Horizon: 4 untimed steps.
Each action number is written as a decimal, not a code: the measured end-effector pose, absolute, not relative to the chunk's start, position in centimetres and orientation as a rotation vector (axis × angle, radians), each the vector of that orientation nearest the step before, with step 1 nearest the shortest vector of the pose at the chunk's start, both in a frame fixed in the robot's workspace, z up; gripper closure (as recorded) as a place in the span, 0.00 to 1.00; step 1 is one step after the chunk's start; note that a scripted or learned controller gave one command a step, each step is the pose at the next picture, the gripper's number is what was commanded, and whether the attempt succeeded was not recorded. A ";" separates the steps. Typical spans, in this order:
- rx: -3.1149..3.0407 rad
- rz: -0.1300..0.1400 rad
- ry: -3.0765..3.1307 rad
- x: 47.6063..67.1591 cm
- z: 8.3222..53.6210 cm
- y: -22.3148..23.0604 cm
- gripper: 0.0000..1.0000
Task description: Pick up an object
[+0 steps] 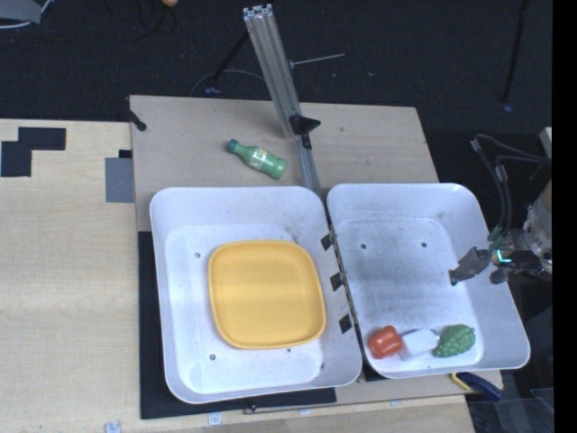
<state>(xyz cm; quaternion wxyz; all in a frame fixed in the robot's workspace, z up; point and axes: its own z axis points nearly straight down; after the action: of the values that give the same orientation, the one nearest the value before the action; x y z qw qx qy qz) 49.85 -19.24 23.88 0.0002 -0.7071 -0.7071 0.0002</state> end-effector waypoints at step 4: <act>-2.220 0.000 -2.222 49.6 9.1 -18.0 0.00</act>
<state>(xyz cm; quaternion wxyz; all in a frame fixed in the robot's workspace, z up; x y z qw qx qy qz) 49.58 -17.98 9.09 0.0002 -0.7068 -0.7074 0.0001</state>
